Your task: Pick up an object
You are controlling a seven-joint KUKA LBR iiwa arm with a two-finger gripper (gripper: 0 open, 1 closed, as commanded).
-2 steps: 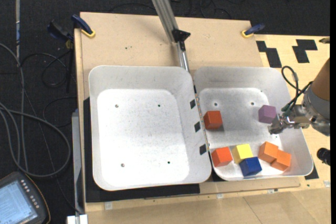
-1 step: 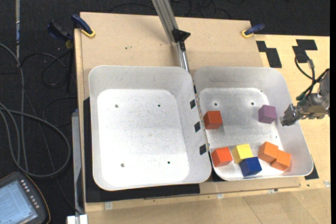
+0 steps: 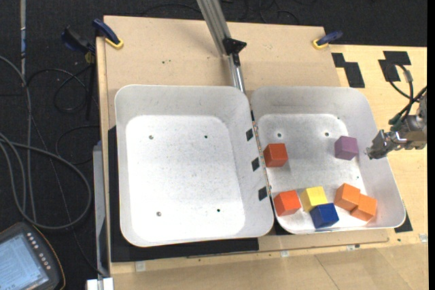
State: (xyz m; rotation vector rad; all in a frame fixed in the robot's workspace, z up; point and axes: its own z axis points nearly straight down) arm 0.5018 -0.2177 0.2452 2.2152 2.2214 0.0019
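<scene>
A tablet [image 3: 20, 261] sits at the nearest left corner, off the bench [image 3: 285, 54], with black cables [image 3: 41, 146] trailing over the dark floor beside it.

On the bench lie two white bins side by side. The left bin [image 3: 136, 112] shows its speckled floor. The right bin [image 3: 360, 109] holds all the blocks.

Nearest in it, a blue block [image 3: 325, 215] touches a yellow block [image 3: 315, 197] just behind it. To their left sits a red-orange block [image 3: 287, 202]. To their right two orange blocks [image 3: 356, 202] lie pressed together against the bin's right wall. Farther back, another orange block [image 3: 275, 155] stands alone near the divide between the bins. A purple block [image 3: 346, 147] stands apart on the right side, small, matte, with square faces.

The gripper [image 3: 378, 149] hangs over the right bin's right rim, just beside the purple block and not touching it. How far its pincer is spread cannot be told; nothing is seen in it.

Beyond the bins, a grey metal pole [image 3: 211, 3] slants over the bench. Blue-and-yellow clamps [image 3: 107, 34] grip the far corners.
</scene>
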